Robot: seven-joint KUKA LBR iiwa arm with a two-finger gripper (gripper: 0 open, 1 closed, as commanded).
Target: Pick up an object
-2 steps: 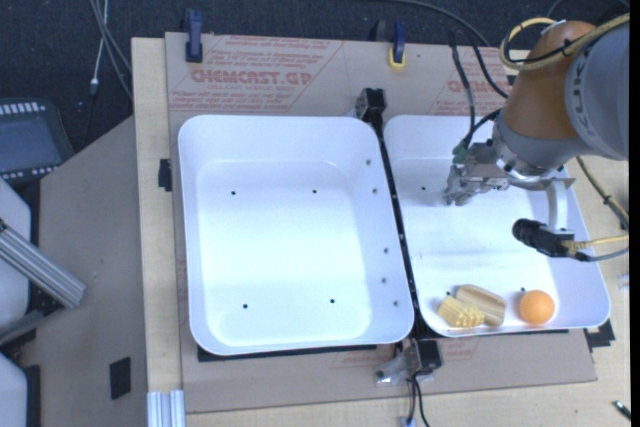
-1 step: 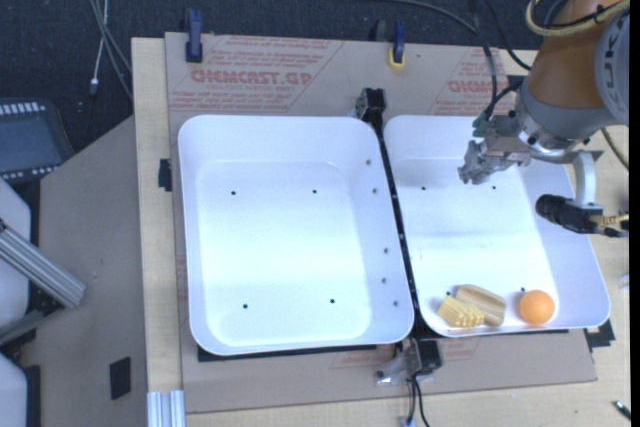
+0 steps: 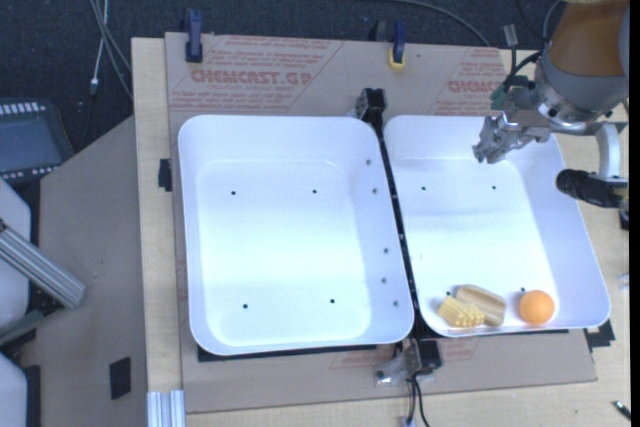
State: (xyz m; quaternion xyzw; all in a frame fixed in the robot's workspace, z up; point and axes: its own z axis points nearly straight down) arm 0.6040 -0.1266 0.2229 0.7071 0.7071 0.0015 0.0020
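Note:
In the right bin (image 3: 470, 235), near its front edge, lie an orange ball (image 3: 537, 307), a yellow corn cob (image 3: 459, 314) and a tan bread roll (image 3: 481, 298) touching the cob. My gripper (image 3: 490, 148) hangs over the bin's far right part, well away from those objects. Nothing shows between its fingers; I cannot make out how far apart they stand.
The left bin (image 3: 290, 235) sits beside the right one, with a black divider strip (image 3: 390, 215) between them. Clamps (image 3: 397, 48) hold the board at the back. A black part (image 3: 590, 187) juts in at the right bin's edge.

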